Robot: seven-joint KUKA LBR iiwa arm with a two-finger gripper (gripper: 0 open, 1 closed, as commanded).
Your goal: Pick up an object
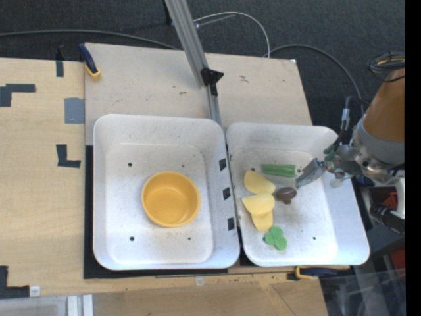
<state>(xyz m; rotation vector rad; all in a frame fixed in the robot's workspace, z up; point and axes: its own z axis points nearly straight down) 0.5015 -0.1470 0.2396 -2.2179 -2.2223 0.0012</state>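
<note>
Pincer (pixel 308 173) reaching into the right bin (pixel 342 242) from the right, its tip low near a small brown piece (pixel 285 194); I can't tell what that piece is, nor how the pincer stands. Just left of the tip I see a green stick (pixel 279 170), long axis left-right. Below it, pale yellow pieces (pixel 258 195) stacked in a line running toward me, then a green leafy bit (pixel 275 238). Left bin (pixel 105 176) on the counter (pixel 39 110) holds a yellow bowl (pixel 170 198).
</note>
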